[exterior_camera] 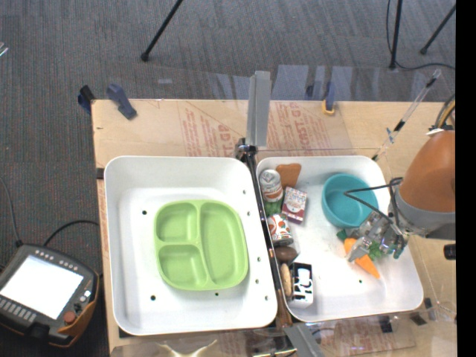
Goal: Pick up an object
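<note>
My gripper point(377, 242) hangs low in the right bin point(401, 292), just below the teal bowl point(348, 201). It sits right over an orange carrot-shaped toy point(367, 263) with a bit of green beside it, and part of that toy is hidden under it. Along the bin's left wall lie a small can point(271, 186), an orange-brown piece point(288, 173), a red and white box point(294, 204), a second can point(280, 229), a brown item point(285, 255) and a black and white item point(301, 283).
The left bin point(126, 199) holds a green divided plate point(201, 244). A grey upright post point(258, 110) stands behind the seam between the bins. A handheld screen unit point(44, 292) lies on the floor at the lower left.
</note>
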`<state>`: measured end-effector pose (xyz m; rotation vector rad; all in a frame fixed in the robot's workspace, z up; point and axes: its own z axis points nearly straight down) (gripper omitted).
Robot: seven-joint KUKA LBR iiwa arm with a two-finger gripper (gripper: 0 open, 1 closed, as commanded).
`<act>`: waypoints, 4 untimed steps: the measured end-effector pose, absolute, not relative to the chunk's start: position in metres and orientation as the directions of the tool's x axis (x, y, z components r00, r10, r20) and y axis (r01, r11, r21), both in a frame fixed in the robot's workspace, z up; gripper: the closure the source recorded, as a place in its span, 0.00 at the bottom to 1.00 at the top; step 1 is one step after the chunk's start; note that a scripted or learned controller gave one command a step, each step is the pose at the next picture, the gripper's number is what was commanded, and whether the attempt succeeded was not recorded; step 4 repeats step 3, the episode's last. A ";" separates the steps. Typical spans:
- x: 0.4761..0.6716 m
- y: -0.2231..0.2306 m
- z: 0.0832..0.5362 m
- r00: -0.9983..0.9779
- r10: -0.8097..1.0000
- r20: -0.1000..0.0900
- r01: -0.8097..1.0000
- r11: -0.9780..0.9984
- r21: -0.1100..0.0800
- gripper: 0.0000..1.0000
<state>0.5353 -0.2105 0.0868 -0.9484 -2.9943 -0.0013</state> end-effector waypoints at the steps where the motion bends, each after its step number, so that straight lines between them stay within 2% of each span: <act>1: 0.572 -0.176 0.102 -0.747 0.664 0.014 0.664 0.747 -0.004 1.00; 2: 0.555 -0.101 0.218 -0.784 0.621 -0.009 0.620 0.784 0.008 1.00; 3: 0.584 -0.015 0.257 -0.574 0.819 0.000 0.819 0.574 0.000 1.00; 4: 0.584 -0.015 0.257 -0.574 0.819 0.000 0.819 0.574 0.000 1.00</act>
